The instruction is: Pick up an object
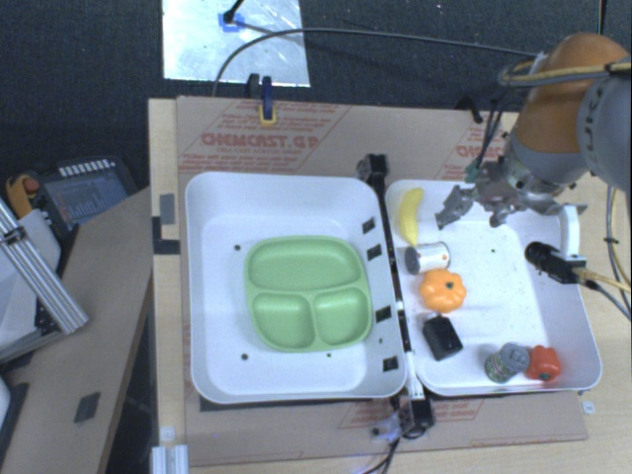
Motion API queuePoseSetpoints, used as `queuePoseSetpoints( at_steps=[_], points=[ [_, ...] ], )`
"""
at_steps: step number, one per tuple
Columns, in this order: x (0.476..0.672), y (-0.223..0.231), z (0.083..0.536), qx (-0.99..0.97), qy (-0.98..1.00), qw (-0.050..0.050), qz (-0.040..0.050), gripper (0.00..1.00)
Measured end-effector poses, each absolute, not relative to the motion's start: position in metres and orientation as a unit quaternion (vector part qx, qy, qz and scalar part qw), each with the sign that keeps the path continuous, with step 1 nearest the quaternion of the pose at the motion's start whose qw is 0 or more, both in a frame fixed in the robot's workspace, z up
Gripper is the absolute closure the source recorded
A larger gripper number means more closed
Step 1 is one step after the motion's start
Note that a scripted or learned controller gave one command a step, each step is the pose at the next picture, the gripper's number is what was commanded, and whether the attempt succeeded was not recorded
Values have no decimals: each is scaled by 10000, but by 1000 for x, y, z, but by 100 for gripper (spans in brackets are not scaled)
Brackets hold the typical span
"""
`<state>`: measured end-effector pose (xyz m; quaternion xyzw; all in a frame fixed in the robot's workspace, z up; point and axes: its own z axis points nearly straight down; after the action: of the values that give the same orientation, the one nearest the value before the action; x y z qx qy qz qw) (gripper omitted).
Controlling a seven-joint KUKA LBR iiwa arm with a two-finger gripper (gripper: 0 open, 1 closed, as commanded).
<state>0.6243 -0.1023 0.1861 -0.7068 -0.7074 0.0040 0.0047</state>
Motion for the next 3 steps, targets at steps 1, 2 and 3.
queuePoseSetpoints(
  at_steps=[1,2,3],
  points=[
    [627,-102,194,-7061,-7081,-6,-5,0],
    [625,-99,133,-7064,-7078,2,2,0],
    [625,-98,82,-7065,-7077,7,5,0]
  ],
)
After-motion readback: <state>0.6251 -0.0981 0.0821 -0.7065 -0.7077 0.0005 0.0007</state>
